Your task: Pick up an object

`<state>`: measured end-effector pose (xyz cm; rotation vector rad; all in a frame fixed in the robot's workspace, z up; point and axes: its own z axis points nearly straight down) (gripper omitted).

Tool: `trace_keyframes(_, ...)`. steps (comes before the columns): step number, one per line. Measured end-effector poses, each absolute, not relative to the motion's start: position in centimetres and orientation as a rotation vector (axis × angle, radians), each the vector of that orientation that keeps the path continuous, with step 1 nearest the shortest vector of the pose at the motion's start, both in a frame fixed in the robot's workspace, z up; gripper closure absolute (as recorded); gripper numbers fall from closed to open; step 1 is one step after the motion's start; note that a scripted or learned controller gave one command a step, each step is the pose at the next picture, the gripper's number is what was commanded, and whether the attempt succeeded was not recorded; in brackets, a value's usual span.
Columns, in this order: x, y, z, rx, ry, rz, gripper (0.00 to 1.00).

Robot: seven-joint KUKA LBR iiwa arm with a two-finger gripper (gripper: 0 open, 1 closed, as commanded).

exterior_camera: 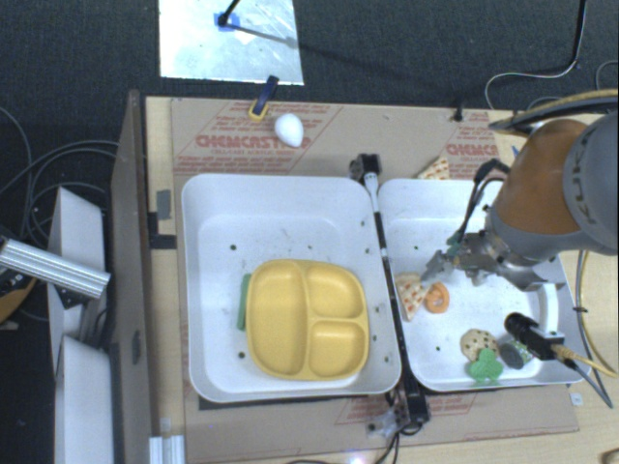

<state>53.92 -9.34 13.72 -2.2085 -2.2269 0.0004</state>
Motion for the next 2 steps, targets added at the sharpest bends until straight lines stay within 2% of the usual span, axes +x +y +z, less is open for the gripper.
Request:
trace_keyframes(1, 54.9, -9.6, 9.3, -2.223, -2.227, -0.018, 0.0)
trace_keyframes(2, 50.4, -10.7, 9.1, -2.232, -2.233, -0.022, 0.0)
